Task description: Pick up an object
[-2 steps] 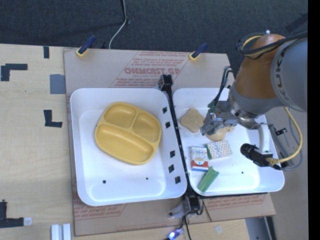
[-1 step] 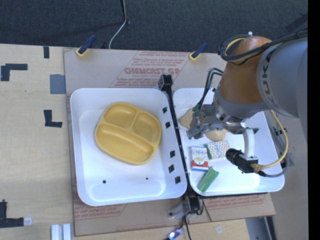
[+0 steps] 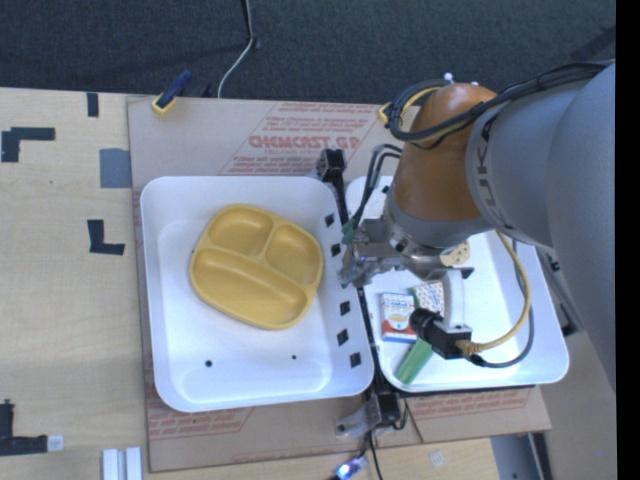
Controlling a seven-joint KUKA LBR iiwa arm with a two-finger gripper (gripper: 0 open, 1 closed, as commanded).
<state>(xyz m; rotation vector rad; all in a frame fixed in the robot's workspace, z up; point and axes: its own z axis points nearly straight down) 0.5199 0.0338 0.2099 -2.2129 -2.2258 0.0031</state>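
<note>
A yellow divided plate [image 3: 258,264] lies in the left white bin [image 3: 170,348]. In the right white bin [image 3: 530,358] I see a small white and blue card box [image 3: 397,317], a green marker-like stick [image 3: 412,362] near the front edge, and a patterned packet [image 3: 431,295]. The arm's orange band [image 3: 440,158] and grey wrist hang over the right bin's left side. My gripper [image 3: 366,264] sits low at the divider between the bins, just behind the card box. Its body hides the tips.
Cardboard [image 3: 290,138] lies under both bins. A black cable [image 3: 240,38] runs off the back, with a yellow and blue clip [image 3: 171,91] at the cardboard's far left corner. Black brackets [image 3: 347,320] line the divider. A yellow cable [image 3: 500,340] loops over the right bin.
</note>
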